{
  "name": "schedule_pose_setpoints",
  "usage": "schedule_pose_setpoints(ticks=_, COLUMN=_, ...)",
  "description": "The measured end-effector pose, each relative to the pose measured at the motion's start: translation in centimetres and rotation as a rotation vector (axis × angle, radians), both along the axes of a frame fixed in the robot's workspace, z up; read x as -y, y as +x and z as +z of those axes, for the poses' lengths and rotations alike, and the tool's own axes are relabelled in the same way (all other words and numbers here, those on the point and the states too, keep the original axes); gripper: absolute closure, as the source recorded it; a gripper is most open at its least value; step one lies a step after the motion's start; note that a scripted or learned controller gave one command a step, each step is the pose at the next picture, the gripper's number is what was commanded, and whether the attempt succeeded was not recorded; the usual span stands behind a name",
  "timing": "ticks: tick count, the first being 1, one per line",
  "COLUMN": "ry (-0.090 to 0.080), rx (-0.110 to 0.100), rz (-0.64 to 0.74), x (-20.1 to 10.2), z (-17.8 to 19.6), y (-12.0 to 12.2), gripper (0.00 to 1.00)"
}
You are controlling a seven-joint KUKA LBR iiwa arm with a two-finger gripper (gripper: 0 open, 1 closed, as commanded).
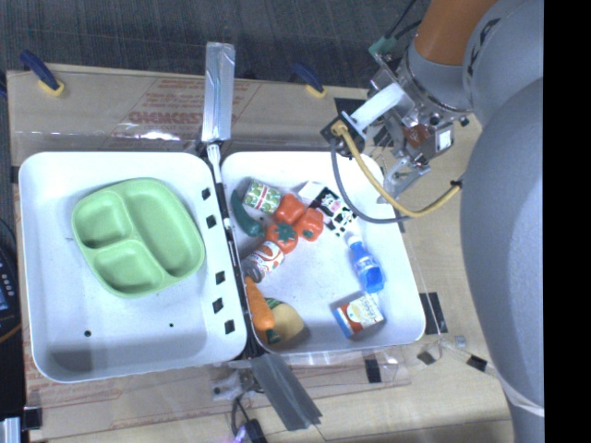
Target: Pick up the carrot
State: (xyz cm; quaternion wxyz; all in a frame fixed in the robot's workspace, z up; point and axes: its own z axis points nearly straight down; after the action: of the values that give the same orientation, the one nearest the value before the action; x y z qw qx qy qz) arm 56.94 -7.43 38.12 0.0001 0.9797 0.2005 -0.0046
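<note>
Carrot (259, 308) lies at 7 o'clock in right bin (388, 289), against the divider, touching a potato (287, 322). Pincer (406, 160) hovers at 1 o'clock; grip state unclear.

Arm (503, 247): smooth grey shell, orange band (462, 7) above the wrist. Wrist block is grey metal with a white bar, a yellow cable (374, 187) looping off it plus black leads. Small reddish part there, possibly a connector.
</note>
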Motion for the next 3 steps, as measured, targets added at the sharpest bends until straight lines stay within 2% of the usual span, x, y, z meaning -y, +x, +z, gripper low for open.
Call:
schedule_pose_setpoints(ticks=1, ry=-0.002, rx=-0.004, rz=-0.196, x=-5.7, z=-14.7, y=1.9, gripper=0.00)
schedule_pose_setpoints(ticks=2, ry=0.002, rx=-0.004, rz=-0.195, x=-5.6, z=-19.4, y=-3.8, gripper=0.00)
schedule_pose_setpoints(ticks=3, ry=0.002, rx=-0.002, rz=-0.145, x=-2.2, z=-19.4, y=-9.4, gripper=0.00)
